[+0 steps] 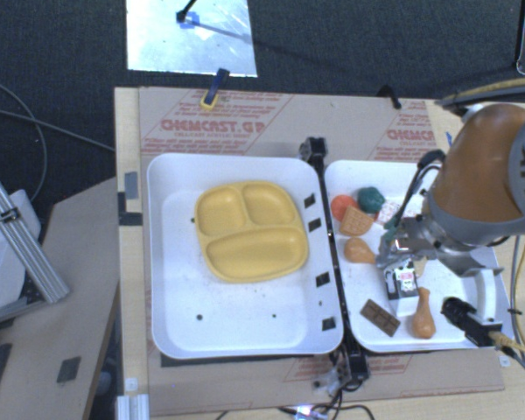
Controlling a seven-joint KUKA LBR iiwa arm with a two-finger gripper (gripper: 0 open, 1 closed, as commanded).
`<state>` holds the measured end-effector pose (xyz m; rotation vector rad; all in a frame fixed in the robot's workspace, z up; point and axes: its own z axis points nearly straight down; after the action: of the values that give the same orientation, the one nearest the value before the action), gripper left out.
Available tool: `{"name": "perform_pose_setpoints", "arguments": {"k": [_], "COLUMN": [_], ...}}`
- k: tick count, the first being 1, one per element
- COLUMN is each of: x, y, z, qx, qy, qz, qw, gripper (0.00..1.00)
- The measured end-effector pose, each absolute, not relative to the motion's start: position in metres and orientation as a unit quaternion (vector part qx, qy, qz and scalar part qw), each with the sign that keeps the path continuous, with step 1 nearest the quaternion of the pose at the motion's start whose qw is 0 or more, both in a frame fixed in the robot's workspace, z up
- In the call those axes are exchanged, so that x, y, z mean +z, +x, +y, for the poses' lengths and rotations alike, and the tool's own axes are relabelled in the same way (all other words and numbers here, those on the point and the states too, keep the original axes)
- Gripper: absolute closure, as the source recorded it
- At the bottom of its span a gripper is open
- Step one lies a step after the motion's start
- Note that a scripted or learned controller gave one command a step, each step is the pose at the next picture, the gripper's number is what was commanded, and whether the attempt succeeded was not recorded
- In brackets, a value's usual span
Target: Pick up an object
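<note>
The gripper [402,284] is seen low in the right bin [486,335]; its finger state cannot be told.

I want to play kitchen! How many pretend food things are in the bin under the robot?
6 that I can see: an orange tomato, green one, waffle, tan piece, drumstick, chocolate bar. The arm may hide more.

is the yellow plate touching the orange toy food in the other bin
Apart. The camera view shows the yellow plate lying in the left bin, while the orange toy food sits in the right bin, across the divider.
</note>
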<state>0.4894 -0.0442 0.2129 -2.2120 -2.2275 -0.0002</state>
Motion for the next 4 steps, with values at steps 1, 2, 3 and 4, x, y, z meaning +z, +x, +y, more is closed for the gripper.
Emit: {"name": "perform_pose_setpoints", "arguments": {"k": [1,2,3,4], "x": [0.28,0.319,0.313,0.313], "y": [0.488,0.487,0.487,0.487], "z": [0.03,0.068,0.105,0.103], "qx": [-0.0039,-0.0024,-0.0012,-0.0009], "qy": [-0.703,-0.704,-0.704,-0.705], "qz": [-0.711,-0.71,-0.71,-0.709], "qw": [-0.002,-0.001,0.0,-0.001], "gripper": [1.0,1.0,1.0,0.0]}}
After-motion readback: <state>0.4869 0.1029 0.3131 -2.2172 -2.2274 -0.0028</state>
